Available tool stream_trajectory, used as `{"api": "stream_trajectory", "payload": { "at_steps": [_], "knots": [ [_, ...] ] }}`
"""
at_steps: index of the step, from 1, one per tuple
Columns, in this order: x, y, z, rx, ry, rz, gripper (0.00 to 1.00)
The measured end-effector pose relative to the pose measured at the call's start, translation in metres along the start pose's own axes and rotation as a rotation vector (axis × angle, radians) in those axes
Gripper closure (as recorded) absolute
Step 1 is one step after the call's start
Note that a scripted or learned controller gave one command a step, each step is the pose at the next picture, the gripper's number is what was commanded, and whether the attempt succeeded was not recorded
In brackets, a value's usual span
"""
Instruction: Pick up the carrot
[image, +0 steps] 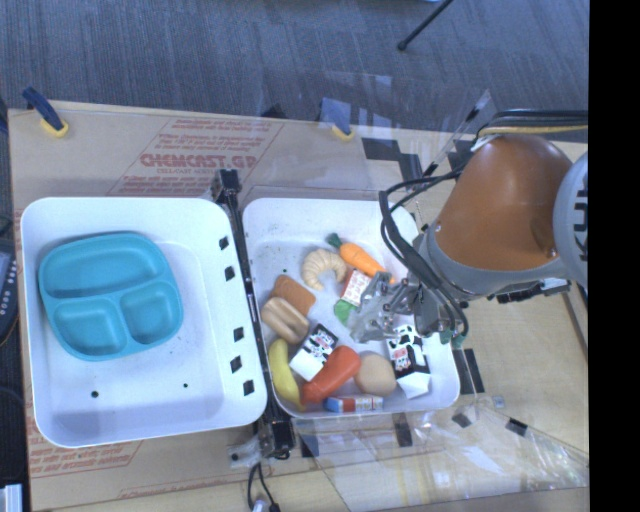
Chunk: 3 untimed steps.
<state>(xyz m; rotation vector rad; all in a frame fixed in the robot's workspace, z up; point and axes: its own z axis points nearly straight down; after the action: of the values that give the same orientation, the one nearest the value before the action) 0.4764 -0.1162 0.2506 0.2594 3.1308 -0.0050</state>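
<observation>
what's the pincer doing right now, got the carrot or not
Pincer: low in the right bin, open or closed cannot be told; carrot lies apart, not held.

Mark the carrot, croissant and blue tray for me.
carrot (359, 258): camera view, middle of the orange body.
croissant (323, 266): camera view, centre of the curved crust.
blue tray (72, 263): camera view, floor of its large top compartment.

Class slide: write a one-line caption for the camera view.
KUKA arm's gripper low over the crowded right bin, carrot beside the croissant.
</observation>
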Motion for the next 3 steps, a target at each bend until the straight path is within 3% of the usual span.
{"api": "stream_trajectory", "payload": {
  "at_steps": [1, 2, 3],
  "knots": [
    [-0.010, 0.019, -0.048, -0.002, -0.006, 0.068, 1.00],
    [0.004, 0.027, 0.035, -0.003, 0.006, -0.020, 1.00],
    [-0.029, 0.024, 0.106, -0.005, 0.005, -0.408, 1.00]
  ]
}}
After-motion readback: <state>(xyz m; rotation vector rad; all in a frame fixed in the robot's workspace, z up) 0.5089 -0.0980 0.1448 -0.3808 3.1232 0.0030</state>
